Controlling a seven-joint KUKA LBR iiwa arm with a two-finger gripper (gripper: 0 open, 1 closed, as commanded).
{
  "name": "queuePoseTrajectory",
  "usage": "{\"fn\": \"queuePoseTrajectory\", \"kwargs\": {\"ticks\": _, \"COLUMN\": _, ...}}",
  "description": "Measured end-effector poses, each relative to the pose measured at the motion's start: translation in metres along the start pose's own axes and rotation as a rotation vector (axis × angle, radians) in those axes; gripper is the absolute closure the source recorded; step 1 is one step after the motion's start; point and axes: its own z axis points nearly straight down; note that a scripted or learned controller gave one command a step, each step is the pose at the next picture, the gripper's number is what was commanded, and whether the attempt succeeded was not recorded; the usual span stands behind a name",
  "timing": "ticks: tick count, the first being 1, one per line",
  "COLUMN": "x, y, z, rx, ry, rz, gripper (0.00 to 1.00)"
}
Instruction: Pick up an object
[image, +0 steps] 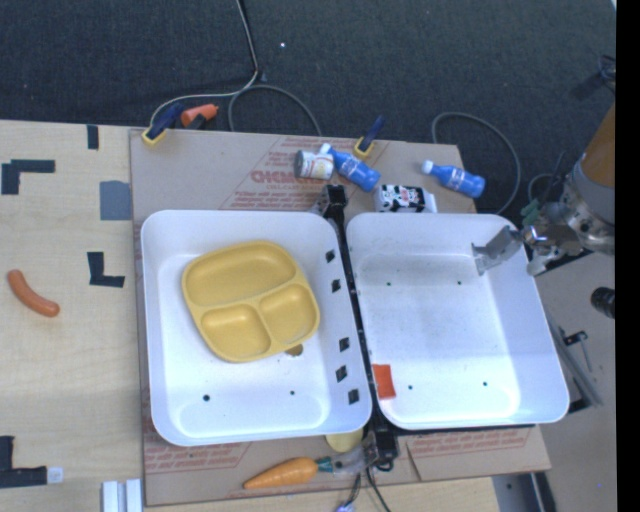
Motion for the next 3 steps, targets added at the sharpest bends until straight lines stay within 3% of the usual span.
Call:
{"fn": "queuePoseTrajectory", "kwargs": {"ticks": 1, "x": 0.021, "y": -0.058, "z": 0.11, "rx": 0.013, "ry": 0.005, "rz": 0.002, "gripper": 0.0}}
{"fn": "queuePoseTrajectory", "kwargs": {"ticks": 2, "x": 0.09, "y": 0.005, "z": 0.155, "rx": 0.0, "ry": 0.003, "rz": -0.008, "gripper": 0.0}}
{"fn": "queuePoseTrajectory", "kwargs": {"ticks": 3, "x": 0.095, "y": 0.077, "z": 0.177, "rx": -0.004, "ry": -0.001, "rz": -0.003, "gripper": 0.0}}
